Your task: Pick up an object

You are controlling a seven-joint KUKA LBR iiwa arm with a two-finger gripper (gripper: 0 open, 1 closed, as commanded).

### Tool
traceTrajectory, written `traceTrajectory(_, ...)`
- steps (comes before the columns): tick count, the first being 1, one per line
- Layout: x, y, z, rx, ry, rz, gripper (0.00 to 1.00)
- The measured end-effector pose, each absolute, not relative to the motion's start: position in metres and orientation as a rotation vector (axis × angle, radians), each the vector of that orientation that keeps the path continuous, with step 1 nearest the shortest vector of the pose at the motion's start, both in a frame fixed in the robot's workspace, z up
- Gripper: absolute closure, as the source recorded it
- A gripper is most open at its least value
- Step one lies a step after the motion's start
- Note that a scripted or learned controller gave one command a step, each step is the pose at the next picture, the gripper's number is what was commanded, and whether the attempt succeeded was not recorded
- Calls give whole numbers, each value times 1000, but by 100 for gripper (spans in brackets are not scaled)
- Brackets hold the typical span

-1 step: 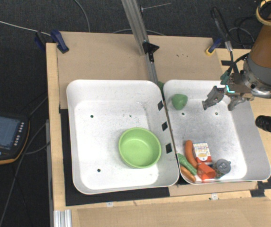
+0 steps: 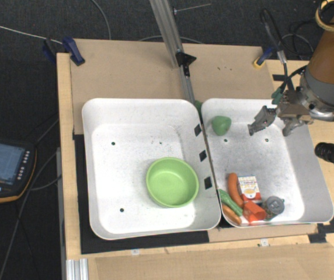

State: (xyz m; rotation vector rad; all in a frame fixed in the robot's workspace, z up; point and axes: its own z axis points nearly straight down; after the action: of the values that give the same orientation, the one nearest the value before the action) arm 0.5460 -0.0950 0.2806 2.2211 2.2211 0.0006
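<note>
Hanging open and empty near the right bin's (image 2: 307, 174) far edge, the gripper (image 2: 275, 123) hovers just beside the green object (image 2: 220, 124); no readable writing.

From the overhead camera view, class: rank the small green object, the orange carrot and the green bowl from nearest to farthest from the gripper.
From the gripper:
1. Small green object, far-left corner of the right bin, nearest.
2. Orange carrot, near edge of the right bin, in the pile.
3. Green bowl, in the left bin, farthest.
</note>
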Motion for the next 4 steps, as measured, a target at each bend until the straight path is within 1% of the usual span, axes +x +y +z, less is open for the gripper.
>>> traceTrajectory(1,547,-87,236,2222,2224,-3,0)
traceTrajectory(3,556,-103,126,2224,2223,-5,0)
traceTrajectory(4,558,-102,140,2220,2221,2,100)
